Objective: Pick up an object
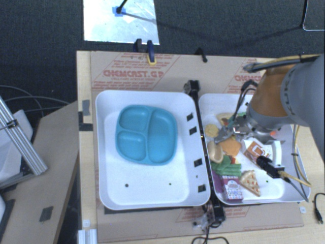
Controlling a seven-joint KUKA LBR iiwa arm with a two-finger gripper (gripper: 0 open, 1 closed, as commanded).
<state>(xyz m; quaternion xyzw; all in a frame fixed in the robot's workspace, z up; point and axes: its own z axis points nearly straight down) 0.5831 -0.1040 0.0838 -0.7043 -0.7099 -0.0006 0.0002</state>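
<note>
The right white bin (289,194) holds a heap of toy food: a yellow piece (210,131), an orange round piece (232,147), a tan piece (215,152), a green item (228,169), a red and white carton (254,150), a pizza slice (250,182) and a small purple box (232,190). My gripper (225,132) is low over the upper left part of this heap, between the yellow piece and the orange one. The grey arm (284,98) reaches in from the right and hides the bin's far right part.
The left white bin (109,187) bears a blue divided plate (147,134). A black ridge with clips (198,136) runs between the two bins. A black cable (269,168) hangs over the right bin near the carton.
</note>
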